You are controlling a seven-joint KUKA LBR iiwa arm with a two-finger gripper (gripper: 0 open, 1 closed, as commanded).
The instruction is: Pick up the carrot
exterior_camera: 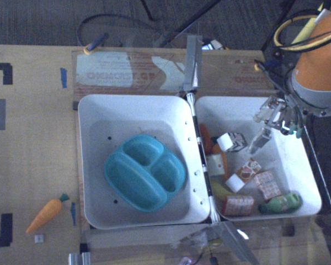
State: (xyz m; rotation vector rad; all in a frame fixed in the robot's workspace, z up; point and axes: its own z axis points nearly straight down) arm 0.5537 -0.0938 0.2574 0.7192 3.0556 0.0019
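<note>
Clearly, the gripper (263,138) hangs over the right bin (311,173), its jaws too blurred to tell how wide they stand. Far off to its lower left, past the left bin (91,109), the carrot (44,214) lies on open bench (27,148).

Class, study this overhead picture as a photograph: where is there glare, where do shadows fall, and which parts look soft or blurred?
Camera view: glare whitens the clear sheet behind the bins; the blue divided plate casts a soft shadow on the left bin; the pincer and the small packages in the right bin look blurred, labels unreadable; the carrot on the bench is soft-edged but recognisable.
</note>
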